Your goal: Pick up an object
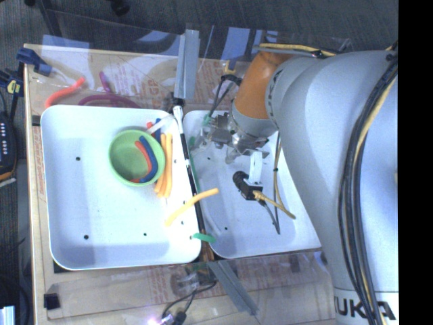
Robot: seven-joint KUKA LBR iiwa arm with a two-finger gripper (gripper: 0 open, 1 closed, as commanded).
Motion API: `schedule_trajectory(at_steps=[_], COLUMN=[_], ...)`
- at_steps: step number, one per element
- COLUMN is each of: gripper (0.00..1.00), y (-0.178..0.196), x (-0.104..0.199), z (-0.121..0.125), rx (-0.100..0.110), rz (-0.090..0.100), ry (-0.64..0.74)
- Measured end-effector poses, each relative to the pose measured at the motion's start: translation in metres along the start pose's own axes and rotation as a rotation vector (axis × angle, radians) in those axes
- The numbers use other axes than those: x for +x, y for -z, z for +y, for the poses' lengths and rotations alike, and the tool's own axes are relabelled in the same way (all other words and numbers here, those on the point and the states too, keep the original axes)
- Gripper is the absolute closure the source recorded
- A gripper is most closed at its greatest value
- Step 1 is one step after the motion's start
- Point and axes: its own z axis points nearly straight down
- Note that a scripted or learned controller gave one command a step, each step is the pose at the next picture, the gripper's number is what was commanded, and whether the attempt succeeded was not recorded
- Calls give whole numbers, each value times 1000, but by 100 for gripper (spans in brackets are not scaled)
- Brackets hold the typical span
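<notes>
Camera view from above: the gripper (218,135), open or closed I cannot tell, hangs over the right bin's (230,232) far corner, seemingly mid-approach; the nearest object, a yellow stick (193,205), straddles the bins' adjoining rims, so the next move must centre over it.

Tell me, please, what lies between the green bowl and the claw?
In the camera view, a bunch of orange sticks lies beside the green bowl, then the two bins' adjoining rims; the claw hangs over the right bin.
</notes>
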Motion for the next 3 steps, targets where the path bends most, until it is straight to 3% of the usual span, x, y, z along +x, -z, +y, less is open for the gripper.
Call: schedule_trajectory(at_steps=[1, 2, 3], gripper=[0, 0, 0], y=[72, 64, 52], x=[-73, -4, -68], z=[15, -43, -22], rx=[6, 11, 8], rz=[0, -1, 0], ry=[40, -33, -32])
